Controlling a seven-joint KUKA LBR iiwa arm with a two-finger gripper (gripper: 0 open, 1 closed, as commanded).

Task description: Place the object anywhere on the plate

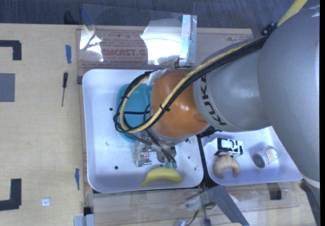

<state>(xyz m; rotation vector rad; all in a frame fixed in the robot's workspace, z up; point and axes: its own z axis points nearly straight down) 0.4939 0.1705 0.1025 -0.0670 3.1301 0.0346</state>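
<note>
Two-finger gripper [157, 155] hangs just above yellow plastic banana [161, 176]; finger state: cannot tell. Flat blue round plate [133, 113] lies beyond, under the arm. Risk: curved banana may slip out.

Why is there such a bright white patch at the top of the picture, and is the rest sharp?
In the camera view, the white patch is glare off the clear plastic sheet behind the left bin; the arm close to the lens looks soft and hides most of the blue plate; the banana and the pincer above it sit in dimmer, slightly fuzzy light.
</note>
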